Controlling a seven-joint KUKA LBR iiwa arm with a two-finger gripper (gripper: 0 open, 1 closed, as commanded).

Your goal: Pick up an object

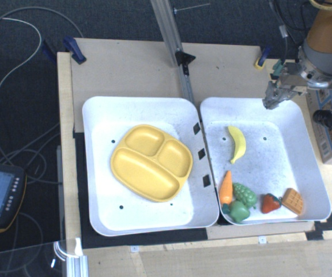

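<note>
Your claw [271,101] is hovering over the far edge of the right bin [304,126]; I cannot tell its state. The banana [237,143] is lying in that bin, apart from the claw.

1. Bins: two, white, side by side, left bin [97,154] and right bin [304,149].
2. Plates: one, yellow, three compartments [151,162], in left bin.
3. Bananas: one [237,143], in right bin.
4. Carrots: one [226,187], right bin, near edge.
5. Green toy foods: two, touching, a bumpy dark one [245,194] and a smoother one [238,211].
6. Strawberries: one, red [271,202].
7. Waffles: one, brown [293,201], just beside the strawberry.
8. Toy foods in right bin: six in all.
</note>
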